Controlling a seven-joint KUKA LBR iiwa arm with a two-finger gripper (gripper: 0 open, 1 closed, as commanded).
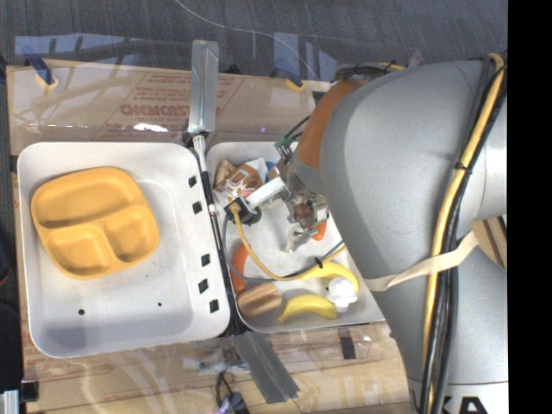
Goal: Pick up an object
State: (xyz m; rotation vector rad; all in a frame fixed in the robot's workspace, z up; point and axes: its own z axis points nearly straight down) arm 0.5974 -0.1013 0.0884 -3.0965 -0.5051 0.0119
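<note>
The arm covers most of the right bin (259, 326), and my gripper (302, 222) hangs low over the bin's middle. A small orange piece (320, 228) lies right beside it; contact cannot be made out. A yellow banana (308, 308) lies near the front rim, with a second yellow piece (338, 274) and a small white thing (341, 293) by it. A brown bread roll (259, 299) sits at the front left. A brown and white packet (239, 177) lies at the back left.
The left bin (129, 317) holds a yellow divided plate (93, 220) at its back left. A yellow cable (259, 266) loops across the right bin floor. A metal divider (203, 93) runs between the bins. The arm's grey bulk (414, 188) overhangs the right side.
</note>
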